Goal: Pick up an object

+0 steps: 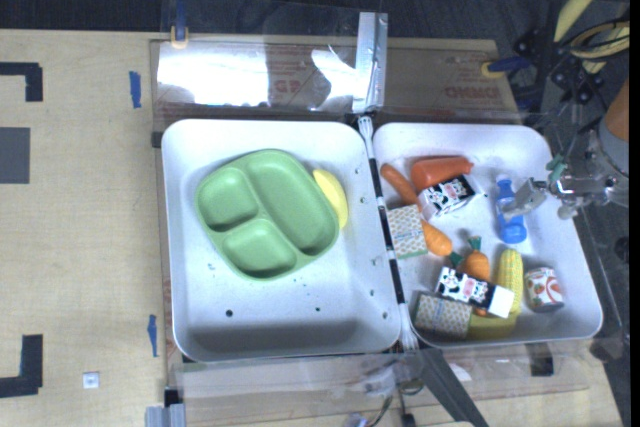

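Camera view, looking down: pale wooden worktop [80,245] under two shallow white bins. Left white bin [200,315] carries a green sectioned plastic plate [265,211] with a yellow rounded piece [333,195] touching its right edge. Right white bin [580,305] is crowded: orange carrot-shaped toy [440,167], black-and-white milk carton [447,195], yellow corn cob [509,277], small blue bottle [511,217]. My jaws [545,193] hover just beside that bottle at the bin's right side; released or clenched, I cannot tell.
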